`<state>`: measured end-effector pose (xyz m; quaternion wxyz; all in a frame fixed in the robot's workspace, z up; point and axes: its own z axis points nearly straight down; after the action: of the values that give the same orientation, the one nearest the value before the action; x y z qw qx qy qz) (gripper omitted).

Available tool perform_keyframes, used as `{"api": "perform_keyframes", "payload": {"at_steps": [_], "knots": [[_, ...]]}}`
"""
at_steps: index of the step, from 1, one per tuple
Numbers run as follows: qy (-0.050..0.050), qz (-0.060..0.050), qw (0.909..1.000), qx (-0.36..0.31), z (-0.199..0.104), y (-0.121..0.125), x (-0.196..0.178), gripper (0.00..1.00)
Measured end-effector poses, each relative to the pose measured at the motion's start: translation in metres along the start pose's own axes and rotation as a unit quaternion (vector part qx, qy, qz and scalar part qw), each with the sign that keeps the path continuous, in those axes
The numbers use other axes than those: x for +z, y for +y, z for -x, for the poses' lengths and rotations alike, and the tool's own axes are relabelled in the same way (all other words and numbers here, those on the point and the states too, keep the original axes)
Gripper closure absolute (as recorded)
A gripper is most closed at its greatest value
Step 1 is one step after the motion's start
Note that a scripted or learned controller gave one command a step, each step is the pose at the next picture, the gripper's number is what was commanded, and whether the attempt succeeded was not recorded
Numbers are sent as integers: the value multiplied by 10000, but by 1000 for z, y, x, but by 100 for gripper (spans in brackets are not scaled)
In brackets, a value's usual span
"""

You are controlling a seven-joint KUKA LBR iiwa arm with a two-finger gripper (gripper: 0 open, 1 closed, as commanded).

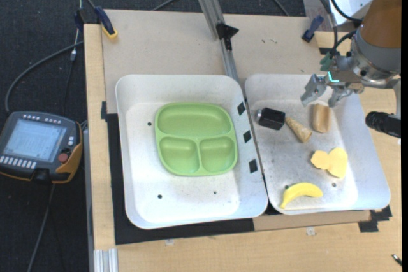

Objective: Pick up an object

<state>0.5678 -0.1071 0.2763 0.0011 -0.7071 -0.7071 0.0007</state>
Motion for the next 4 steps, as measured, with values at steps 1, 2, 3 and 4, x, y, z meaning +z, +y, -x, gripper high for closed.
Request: {"api": "perform_keyframes", "payload": {"at_steps": [1, 2, 3, 4], "knots": [[-1, 11, 10000, -2, 0, 0, -1, 0], [9, -23, 10000, -1, -10, -4, 56, 0], [6, -13, 10000, 1, -11, 5, 103, 0], [7, -17, 10000, 6, -3, -1, 157, 0]]}}
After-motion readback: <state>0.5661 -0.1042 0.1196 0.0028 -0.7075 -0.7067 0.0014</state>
